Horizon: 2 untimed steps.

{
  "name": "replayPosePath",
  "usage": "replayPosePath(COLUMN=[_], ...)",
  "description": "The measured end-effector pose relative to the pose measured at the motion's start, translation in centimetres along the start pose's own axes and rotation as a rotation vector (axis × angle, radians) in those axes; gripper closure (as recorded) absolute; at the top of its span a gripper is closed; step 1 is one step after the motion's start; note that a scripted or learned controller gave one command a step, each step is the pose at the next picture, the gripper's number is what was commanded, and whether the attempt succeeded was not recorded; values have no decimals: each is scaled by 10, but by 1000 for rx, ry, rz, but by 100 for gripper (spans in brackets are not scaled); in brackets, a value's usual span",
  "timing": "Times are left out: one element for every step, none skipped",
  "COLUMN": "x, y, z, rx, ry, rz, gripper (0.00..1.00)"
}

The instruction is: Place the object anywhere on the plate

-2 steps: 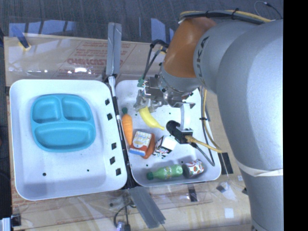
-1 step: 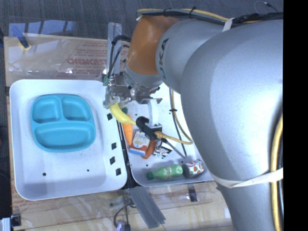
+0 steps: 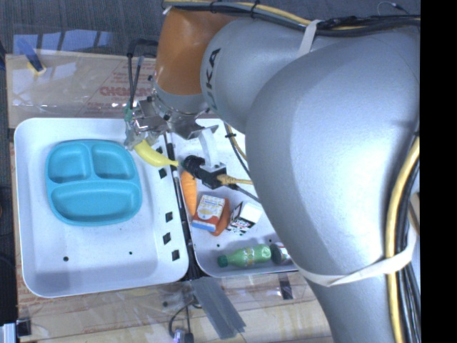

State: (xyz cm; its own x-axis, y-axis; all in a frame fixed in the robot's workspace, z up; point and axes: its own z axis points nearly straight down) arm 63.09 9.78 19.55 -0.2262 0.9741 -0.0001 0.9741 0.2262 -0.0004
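The blue divided plate lies in the left bin, toward its upper half. My gripper hovers just past the plate's upper right corner. It is shut on one end of a yellow banana. The banana slants down to the right, reaching toward the rim between the two bins. It is held beside the plate's edge rather than over its compartments.
The right bin holds an orange carrot, an orange and white carton, a small white and black box and a green bottle. My arm's large grey body covers most of that bin.
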Motion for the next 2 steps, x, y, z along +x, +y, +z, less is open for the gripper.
replayPosePath(x=[48,48], y=[3,3], z=[-12,-12], rx=[3,3], ry=[0,0], rz=[366,366], gripper=[100,0])
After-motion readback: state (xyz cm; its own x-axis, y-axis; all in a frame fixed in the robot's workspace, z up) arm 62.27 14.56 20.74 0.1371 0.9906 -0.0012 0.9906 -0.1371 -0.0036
